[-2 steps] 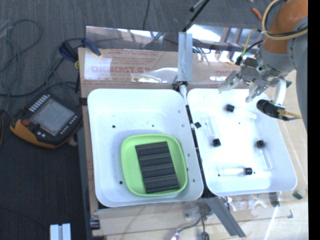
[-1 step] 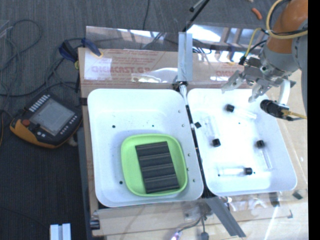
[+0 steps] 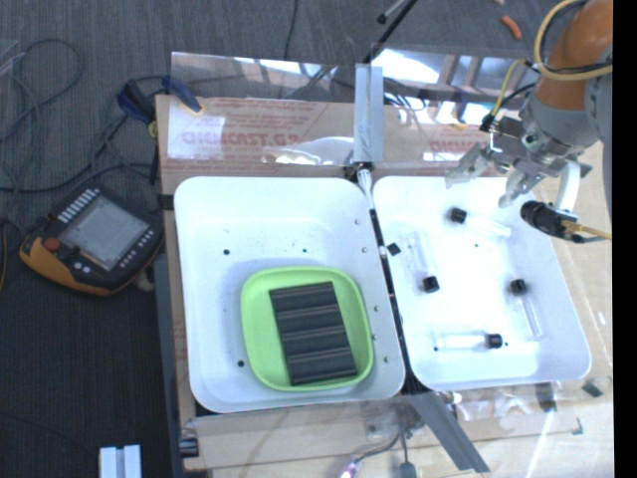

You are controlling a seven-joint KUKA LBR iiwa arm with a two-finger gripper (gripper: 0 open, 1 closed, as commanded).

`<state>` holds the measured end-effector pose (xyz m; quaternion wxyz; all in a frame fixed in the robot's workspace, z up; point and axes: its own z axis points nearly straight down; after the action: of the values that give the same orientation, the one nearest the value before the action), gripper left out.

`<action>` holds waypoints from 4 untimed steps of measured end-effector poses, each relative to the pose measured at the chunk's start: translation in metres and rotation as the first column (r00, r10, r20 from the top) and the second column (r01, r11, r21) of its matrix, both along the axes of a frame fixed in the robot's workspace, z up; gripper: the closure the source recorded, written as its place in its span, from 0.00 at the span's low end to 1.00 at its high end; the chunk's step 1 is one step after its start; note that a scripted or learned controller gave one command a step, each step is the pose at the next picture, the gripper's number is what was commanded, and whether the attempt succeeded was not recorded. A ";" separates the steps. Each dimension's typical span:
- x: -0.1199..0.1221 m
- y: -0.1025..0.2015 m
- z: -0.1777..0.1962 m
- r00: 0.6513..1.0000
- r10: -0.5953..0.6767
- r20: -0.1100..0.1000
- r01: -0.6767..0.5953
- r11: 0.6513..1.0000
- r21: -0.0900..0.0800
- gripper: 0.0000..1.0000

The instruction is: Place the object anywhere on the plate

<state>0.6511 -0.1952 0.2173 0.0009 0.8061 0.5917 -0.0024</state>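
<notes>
Pincer (image 3: 495,174) spread wide, empty; clear tube (image 3: 465,342) looks light, stiff, slippery: grip mid-barrel, carry to green plate (image 3: 255,297)

A square, lime-green plate (image 3: 257,297) with rounded corners lies flat in the left bin. A dark grey, ribbed rectangular block (image 3: 313,333) rests on the plate, its long axis running front to back, slightly skewed.

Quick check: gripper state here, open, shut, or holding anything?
Gripper: open, fingers spread above the right bin's far edge, nothing between them.
</notes>
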 end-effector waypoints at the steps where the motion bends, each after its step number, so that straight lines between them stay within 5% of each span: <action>1: -0.011 -0.010 0.006 1.000 -0.026 0.001 0.026 1.000 0.002 0.00; 4: -0.007 -0.009 0.006 0.995 -0.097 0.001 0.097 0.995 0.002 0.00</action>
<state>0.6437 -0.2046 0.2236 0.0003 0.8338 0.5520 -0.0012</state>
